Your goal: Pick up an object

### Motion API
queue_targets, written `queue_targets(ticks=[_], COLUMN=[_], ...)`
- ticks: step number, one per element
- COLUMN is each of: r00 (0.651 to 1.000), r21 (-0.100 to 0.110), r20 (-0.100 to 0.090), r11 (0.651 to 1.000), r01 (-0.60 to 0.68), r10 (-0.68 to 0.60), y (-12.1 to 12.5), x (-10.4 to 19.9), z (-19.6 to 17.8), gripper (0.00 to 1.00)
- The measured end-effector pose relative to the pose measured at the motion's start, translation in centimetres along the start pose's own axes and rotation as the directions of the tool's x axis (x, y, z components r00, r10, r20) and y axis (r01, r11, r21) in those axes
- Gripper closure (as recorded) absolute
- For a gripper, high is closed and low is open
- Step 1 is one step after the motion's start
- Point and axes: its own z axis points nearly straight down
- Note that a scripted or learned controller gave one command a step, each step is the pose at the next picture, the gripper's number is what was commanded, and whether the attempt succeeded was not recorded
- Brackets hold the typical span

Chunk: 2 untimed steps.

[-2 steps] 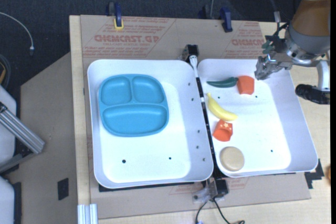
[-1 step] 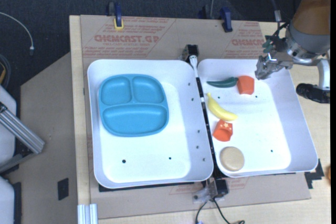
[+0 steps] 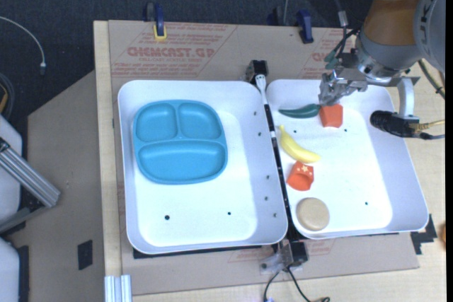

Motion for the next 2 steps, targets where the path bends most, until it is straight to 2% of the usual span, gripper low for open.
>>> queue_targets(ticks=[1, 2], r00=[1.0, 1.0], r21=[0.0, 0.001], r20=[-0.001, 0.001], r11=[1.0, 1.0], r01=[0.001, 0.0], r10=[-0.001, 0.0], y=[-1.1, -1.4], x=[5.8, 11.9], z=[-1.1, -0.5], gripper=[1.0, 1.0])
